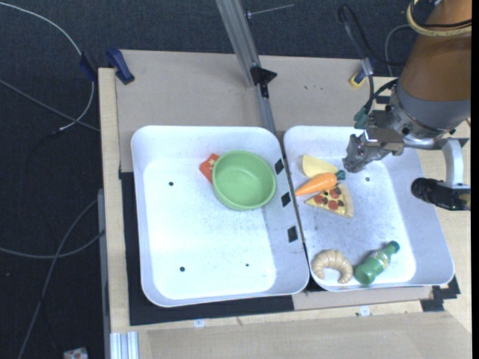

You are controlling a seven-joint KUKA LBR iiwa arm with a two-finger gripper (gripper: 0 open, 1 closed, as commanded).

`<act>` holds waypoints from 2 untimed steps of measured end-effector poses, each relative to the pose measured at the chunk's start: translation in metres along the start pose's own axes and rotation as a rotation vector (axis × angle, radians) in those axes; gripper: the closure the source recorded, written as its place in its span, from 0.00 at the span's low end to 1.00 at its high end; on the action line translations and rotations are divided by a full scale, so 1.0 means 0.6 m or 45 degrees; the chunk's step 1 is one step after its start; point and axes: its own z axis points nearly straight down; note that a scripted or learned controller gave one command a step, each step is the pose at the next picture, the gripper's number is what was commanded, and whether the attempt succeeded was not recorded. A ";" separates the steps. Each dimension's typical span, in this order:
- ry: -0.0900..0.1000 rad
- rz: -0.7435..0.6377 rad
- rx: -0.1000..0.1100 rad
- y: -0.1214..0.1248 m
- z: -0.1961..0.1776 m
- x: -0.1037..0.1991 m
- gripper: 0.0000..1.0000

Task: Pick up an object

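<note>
The tool, its fingers' state not something I can tell, hangs just to the right of the carrot's green-tipped end, the carrot lying lengthwise leftward toward the green bowl, above the pizza slice

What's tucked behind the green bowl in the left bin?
An orange-red object pokes out at the upper left rim of the round green plastic bowl. The bowl covers most of it, so I cannot identify it.
</note>
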 end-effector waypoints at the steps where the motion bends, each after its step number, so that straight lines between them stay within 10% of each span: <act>1: -0.001 0.002 0.002 -0.009 -0.001 0.085 1.00; 2: -0.002 0.000 0.006 -0.023 0.003 0.182 1.00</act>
